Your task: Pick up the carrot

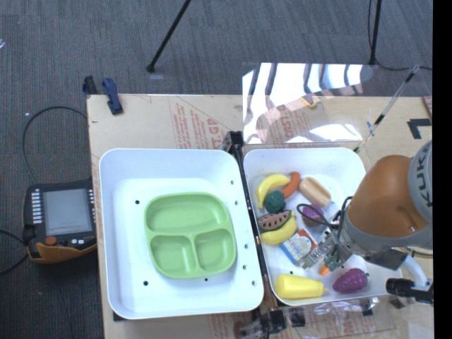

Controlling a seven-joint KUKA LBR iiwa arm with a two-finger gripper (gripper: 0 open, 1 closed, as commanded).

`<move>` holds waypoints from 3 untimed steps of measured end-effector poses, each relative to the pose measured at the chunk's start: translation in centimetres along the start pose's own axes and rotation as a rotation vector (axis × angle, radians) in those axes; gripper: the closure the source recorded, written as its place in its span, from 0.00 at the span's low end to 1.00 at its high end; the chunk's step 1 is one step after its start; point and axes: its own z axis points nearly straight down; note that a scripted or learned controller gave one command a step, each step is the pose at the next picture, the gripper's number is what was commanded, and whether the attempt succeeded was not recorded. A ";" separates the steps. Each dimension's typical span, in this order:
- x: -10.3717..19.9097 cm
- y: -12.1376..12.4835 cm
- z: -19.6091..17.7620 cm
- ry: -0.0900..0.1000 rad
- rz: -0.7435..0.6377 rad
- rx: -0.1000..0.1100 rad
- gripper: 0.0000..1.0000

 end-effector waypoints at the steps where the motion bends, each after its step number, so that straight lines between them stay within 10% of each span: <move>1: 0.0 0.0 -0.9 0.001 0.008 0.000 1.00; 2: 0.0 0.0 -1.7 0.004 0.017 0.001 1.00; 3: -0.2 0.0 -1.8 -0.002 0.020 -0.002 0.00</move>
